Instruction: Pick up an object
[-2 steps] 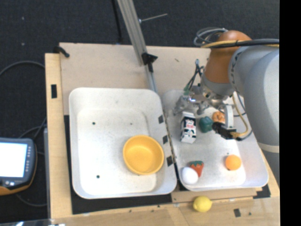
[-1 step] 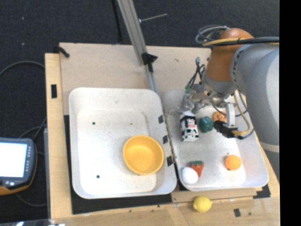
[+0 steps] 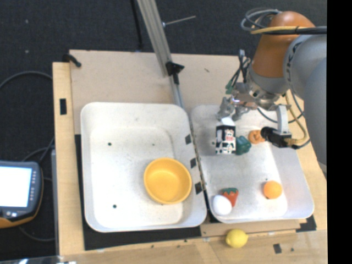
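The brown desk [image 3: 121,76] carried two white bins [image 3: 110,131] on dark floor [image 3: 66,15], while the gripper [image 3: 226,139] at right-centre had fingers whose state I cannot tell.

I see a tablet [image 3: 16,191] off the bench's left edge, a slanted aluminium rail [image 3: 157,34] rising from its far edge, and cables [image 3: 22,87] beyond its left side.
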Controlling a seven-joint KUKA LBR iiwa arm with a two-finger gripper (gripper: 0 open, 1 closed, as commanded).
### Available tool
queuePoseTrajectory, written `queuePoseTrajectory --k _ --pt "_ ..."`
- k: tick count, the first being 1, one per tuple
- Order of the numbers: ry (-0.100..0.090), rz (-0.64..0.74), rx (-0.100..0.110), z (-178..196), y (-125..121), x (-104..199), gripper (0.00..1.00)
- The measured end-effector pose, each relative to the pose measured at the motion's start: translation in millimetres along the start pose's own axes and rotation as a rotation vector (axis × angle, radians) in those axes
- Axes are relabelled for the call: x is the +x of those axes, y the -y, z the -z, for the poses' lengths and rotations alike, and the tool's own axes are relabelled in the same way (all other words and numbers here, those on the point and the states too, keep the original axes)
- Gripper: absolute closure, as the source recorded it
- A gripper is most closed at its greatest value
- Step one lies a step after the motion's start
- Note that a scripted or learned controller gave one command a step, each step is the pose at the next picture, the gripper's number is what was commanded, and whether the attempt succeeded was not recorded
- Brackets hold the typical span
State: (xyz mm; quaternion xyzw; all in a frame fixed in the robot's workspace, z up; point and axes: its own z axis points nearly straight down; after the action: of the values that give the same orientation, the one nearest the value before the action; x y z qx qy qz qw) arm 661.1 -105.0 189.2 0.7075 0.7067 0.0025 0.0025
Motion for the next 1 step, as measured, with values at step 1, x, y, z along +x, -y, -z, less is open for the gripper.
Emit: queuePoseTrajectory --k 1 --pt "0.001 0.003 0.003 60.7 -5.5 -3.2 1.00"
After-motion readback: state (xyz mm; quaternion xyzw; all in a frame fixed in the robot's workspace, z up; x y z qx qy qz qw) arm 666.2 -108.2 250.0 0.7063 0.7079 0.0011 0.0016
